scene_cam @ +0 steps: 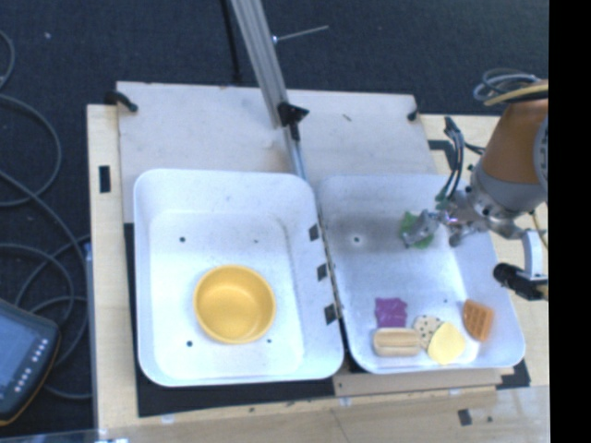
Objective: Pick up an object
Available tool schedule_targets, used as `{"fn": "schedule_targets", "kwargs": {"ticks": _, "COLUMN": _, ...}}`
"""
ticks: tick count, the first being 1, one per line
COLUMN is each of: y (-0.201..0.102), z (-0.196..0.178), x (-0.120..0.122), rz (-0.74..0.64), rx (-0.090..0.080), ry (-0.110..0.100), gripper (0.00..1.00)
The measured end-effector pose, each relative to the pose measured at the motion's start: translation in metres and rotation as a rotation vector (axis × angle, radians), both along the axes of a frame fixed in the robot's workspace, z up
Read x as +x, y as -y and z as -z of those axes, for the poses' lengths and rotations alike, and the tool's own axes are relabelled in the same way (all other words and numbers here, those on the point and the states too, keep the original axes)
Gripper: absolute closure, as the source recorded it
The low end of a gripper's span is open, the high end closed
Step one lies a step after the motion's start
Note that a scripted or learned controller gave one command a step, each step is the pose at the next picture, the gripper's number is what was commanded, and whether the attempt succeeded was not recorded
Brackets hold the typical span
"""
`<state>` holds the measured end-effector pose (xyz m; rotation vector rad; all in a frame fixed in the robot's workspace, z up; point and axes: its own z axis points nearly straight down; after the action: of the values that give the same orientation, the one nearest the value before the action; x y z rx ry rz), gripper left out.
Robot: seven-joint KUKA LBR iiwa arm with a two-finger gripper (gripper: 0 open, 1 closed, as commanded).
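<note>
While toy foods, a bread roll (396, 341) among them, lie along the right bin's (369, 206) near edge, farther back the gripper (434, 226) hovers mid-bin, a green object (415, 230) at its fingertips; jaw state cannot be told.

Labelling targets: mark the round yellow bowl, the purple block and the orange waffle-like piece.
round yellow bowl (235, 303), camera view, inner floor.
purple block (391, 311), camera view, top face.
orange waffle-like piece (477, 319), camera view, middle.

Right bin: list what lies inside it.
In the right bin: a purple piece, a tan roll, a speckled cookie, a yellow wedge, an orange waffle, a green item by the pincer. The arm covers the bin's right edge.
</note>
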<state>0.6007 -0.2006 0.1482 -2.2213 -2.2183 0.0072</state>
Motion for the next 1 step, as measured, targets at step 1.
{"fn": "schedule_targets", "kwargs": {"ticks": 1, "y": 0.0013, "z": 0.0495, "x": -0.0005, "rz": 0.002, "rx": -0.001, "ry": 0.003, "gripper": 0.0}}
